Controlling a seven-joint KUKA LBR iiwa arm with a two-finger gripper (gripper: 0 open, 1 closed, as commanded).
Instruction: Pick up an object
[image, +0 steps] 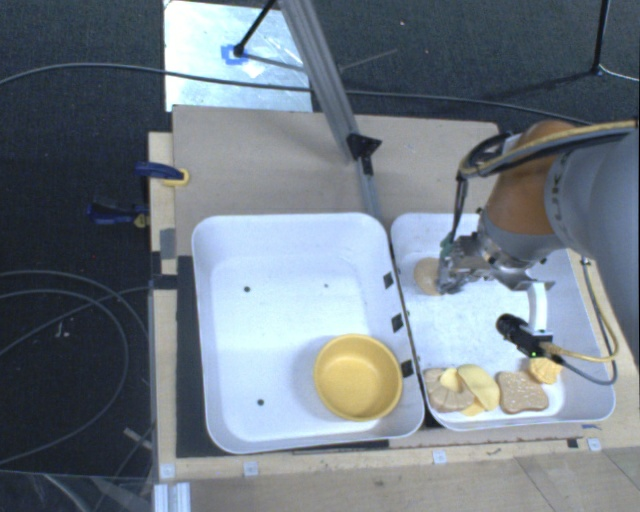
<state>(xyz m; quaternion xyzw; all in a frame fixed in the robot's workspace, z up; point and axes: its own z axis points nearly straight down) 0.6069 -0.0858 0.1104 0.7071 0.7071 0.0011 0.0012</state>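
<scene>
Tan board counter (270, 160): rests on dark flooring and carries two shallow white bins side by side, inner rims touching.

Left bin (270, 300): takes the greater share of the counter; contains a yellow bowl.

Right bin (460, 330): contains several food-like pieces and lies under the arm.

Grey arm (590, 200): enters from the right edge and bends down over the far part of the right bin. Orange band (520, 205) sits just above the wrist.

Grey pole (325, 75): runs at a slant from the top edge down to the far end of the seam between the bins.

Yellow bowl (358, 376): stands upright, mouth up, in the near right corner of the left bin, just beside the shared rim.

End effector (457, 270): points down, low over the far left part of the right bin. Spread or pressed together: cannot tell from this angle.

Tan disc (427, 276): task item. Lies flat on the floor of the right bin, near the far left wall, just left of the end effector. Touching or apart: cannot tell.

Row along the near wall of the right bin, left to right:
- round brown slice (445, 392);
- pale yellow wedge (480, 385), overlapping the brown slice;
- toast-coloured slice (522, 393), just beside the wedge;
- small yellow lump (545, 370), set slightly farther back.

Blue clamps (160, 172): grip the left edge of the counter, well apart from both bins.
</scene>
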